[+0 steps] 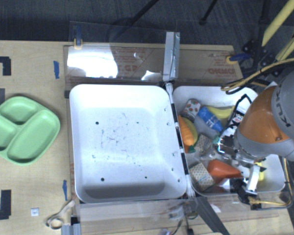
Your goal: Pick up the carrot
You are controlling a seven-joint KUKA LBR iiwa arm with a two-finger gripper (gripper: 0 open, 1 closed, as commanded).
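Tool (224, 150) sits low in the right white bin (282, 179), amid the clutter near its centre; grip state cannot be told. Orange tapered carrot (187, 132) lies against that bin's left wall, apart from the tool, so probably not yet taken.

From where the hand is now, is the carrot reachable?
Probably yes. The carrot lies by the right bin's left wall with its top uncovered, and the hand hovers close to its right.
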